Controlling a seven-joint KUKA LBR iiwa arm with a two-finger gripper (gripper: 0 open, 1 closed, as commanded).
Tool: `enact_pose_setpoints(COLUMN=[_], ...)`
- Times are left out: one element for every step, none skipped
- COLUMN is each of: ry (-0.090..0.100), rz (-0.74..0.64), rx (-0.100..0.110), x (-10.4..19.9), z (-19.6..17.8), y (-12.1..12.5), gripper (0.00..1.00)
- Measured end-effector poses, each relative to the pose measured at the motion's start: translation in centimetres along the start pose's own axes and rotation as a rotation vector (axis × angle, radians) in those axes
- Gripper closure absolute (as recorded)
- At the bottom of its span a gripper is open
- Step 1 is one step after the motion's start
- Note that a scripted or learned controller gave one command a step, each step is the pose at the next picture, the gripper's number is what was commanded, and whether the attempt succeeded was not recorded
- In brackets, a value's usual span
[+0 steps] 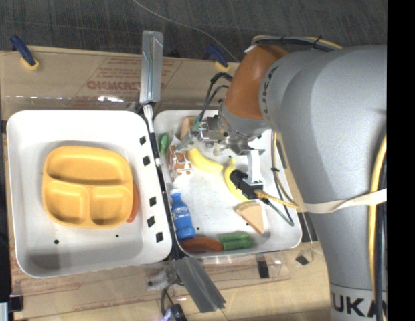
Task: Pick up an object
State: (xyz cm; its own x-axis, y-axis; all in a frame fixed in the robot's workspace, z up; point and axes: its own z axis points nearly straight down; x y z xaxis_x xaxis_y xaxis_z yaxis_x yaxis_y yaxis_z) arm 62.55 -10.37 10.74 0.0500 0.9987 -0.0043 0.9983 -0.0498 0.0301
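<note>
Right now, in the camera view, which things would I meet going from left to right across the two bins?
yellow divided tray in the left bin → blue bottle → banana → green object → tan wedge, the last four in the right bin.

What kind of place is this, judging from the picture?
Most likely a robotics lab set up for grasping trials, not a kitchen. A KUKA arm reaches over two white bins on a bench, the food-like items such as the banana look like toys, and blue clamps hold a cardboard sheet.
</note>
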Motion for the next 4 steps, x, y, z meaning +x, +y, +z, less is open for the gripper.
enact_pose_setpoints(ry=[0.001,0.006,0.004,0.004], rz=[-0.019,-0.024,-0.052,-0.073], rx=[0.003,-0.003,0.000,0.007], x=[0.1,-1.1,-0.9,-0.5], z=[0.1,-0.1,0.0,0.1], y=[0.3,-1.0,-0.8,1.1], gripper=[0.00,0.00,0.00,0.00])
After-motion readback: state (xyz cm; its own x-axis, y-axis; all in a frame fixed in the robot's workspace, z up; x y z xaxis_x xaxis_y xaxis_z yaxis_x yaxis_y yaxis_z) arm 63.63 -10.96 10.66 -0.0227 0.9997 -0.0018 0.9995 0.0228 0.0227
